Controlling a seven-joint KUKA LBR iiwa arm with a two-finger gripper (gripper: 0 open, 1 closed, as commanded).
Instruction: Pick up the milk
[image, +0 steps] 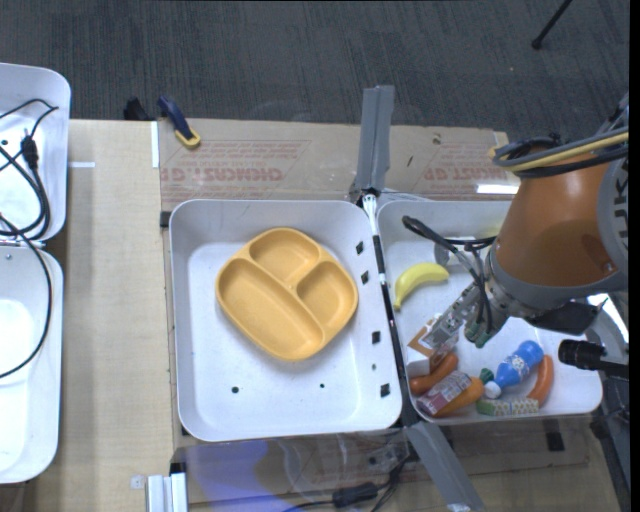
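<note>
Camera view, starting at the near edge of the right bin (590, 400): a pale green ridged piece (507, 407) lies on the camera side of the gripper (476, 324) and a little toward the arm's base. A small reddish carton (440, 393) and a carrot (462, 398) lie together nearer the bin divider. Just behind the ridged piece is the milk (517, 365), a blue-and-white bottle, as far as can be told. It lies tilted on the bin floor, close to the gripper on its camera side but apart from it. A red sausage (543, 378) sits just beyond the bottle toward the arm's base, and another sausage (432, 374) lies on the gripper's divider side. The gripper hangs low over the bin with an orange-brown packet (433, 337) right beside its tip. Whether it is open or closed cannot be told. A banana (420, 279) rests farther back. Past the divider, the left bin (200, 330) bears a yellow divided plate (288, 292).
</note>
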